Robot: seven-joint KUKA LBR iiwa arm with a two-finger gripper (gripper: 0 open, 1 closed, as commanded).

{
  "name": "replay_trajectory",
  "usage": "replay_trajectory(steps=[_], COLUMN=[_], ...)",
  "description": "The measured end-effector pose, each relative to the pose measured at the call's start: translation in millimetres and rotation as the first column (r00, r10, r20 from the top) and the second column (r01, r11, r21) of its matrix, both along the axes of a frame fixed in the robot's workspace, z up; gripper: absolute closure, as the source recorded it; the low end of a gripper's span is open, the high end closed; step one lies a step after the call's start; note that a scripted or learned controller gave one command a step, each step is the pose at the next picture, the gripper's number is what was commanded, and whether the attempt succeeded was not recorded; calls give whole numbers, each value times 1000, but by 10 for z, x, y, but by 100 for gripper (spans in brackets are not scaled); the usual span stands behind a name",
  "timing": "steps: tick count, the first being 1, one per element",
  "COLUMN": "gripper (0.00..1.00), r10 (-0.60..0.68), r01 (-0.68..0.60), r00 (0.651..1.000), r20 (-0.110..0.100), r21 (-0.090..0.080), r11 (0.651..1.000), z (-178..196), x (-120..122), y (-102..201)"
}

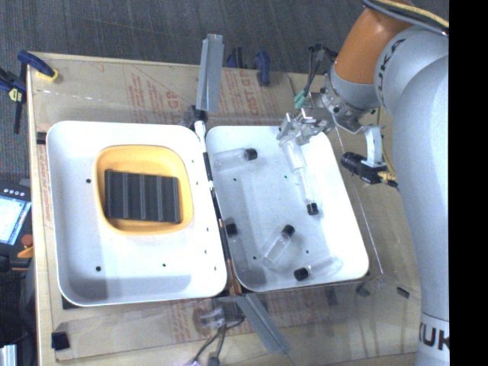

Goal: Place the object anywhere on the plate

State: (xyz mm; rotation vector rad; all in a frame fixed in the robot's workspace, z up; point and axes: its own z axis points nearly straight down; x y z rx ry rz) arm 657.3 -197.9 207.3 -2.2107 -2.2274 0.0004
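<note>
Worktop (114, 82): pale board surface with printed red markings. Directly on it, side by side and touching: left white bin (69, 204); right white bin (343, 227). Blue clamps (36, 64) at its far edge.

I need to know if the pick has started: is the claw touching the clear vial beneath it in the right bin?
Cannot tell. In the camera view the claw overlaps the top end of the clear vial, hiding any contact or gap.
</note>
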Motion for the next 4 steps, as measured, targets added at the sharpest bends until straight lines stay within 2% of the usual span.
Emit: replay_trajectory(steps=[1,2,3,4], gripper=[100,100,100,100], r10=[79,246,502,640], r01=[-79,-246,-502,-640], r00=[997,969,865,769], r20=[-1,-2,-3,3], r21=[-1,-1,1,-4], r11=[997,969,865,769], z=[46,71,-171,-153], x=[-5,-8,-324,-245], y=[691,1479,1665,1903])
